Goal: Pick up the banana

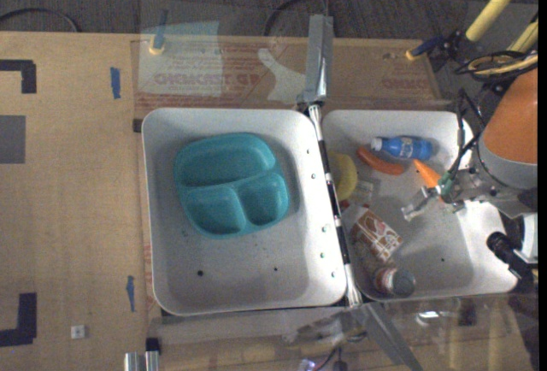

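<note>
The banana [345, 175] is a yellow curved shape lying against the left wall of the right bin [444, 262]. My gripper [420, 207] hangs over the middle of the right bin, to the right of the banana and a little nearer the front, clearly apart from it. The arm's orange band [515, 123] and grey wrist come in from the right edge. I see nothing held in the gripper.
The right bin also holds a blue bottle [402, 146], an orange carrot-like piece [380, 161], a second orange piece [427, 172], a brown carton [376, 234] and a small jar [395, 281]. A teal divided plate [232, 182] lies in the left bin [171, 275].
</note>
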Motion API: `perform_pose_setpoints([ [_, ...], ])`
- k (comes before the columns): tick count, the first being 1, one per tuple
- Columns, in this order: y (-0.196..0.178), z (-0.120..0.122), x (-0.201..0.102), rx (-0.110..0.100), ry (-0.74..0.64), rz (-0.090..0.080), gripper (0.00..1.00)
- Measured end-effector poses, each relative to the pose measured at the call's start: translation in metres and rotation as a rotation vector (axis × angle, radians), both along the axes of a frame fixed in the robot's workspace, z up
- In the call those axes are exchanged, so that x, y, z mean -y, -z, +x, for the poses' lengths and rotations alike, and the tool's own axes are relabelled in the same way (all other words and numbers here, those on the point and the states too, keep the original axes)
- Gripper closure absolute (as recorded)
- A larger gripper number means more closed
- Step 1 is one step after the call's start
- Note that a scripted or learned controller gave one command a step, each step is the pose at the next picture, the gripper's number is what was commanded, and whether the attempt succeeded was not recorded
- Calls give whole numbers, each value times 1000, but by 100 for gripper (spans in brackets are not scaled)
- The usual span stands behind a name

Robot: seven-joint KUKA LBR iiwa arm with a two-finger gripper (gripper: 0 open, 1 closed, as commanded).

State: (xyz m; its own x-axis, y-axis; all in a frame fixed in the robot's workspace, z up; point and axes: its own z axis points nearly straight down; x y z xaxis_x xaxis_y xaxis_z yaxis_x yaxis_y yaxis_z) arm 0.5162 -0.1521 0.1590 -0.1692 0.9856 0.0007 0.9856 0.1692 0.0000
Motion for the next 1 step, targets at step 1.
perform_pose_setpoints([
  [1,35,2,-27,2,-78,-1,0],
])
